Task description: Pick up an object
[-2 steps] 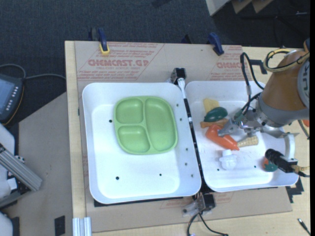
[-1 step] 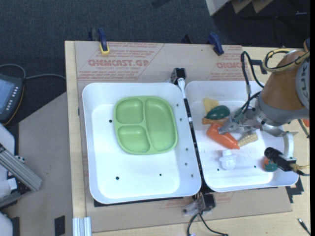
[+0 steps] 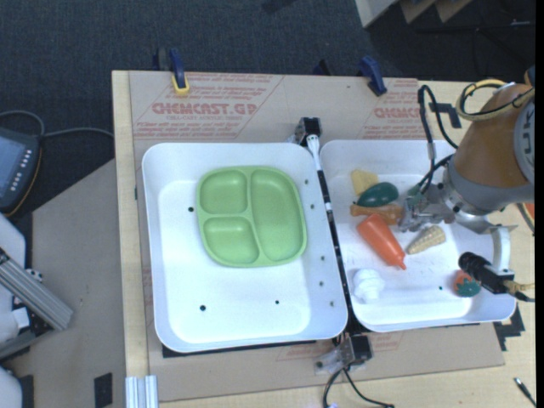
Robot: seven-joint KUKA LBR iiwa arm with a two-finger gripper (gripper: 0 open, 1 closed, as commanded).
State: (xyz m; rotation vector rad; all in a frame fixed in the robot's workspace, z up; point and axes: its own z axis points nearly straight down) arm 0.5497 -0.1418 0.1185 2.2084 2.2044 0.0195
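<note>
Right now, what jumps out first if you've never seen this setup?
The pale green divided plate lying alone in the left bin catches the eye first. Next, the orange carrot-like toy among small pieces in the right bin, with the grey and orange arm's gripper low beside it.

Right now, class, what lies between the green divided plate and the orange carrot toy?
In the camera view, between the green plate and the orange carrot lie the adjoining rims of the left bin and the right bin.
</note>
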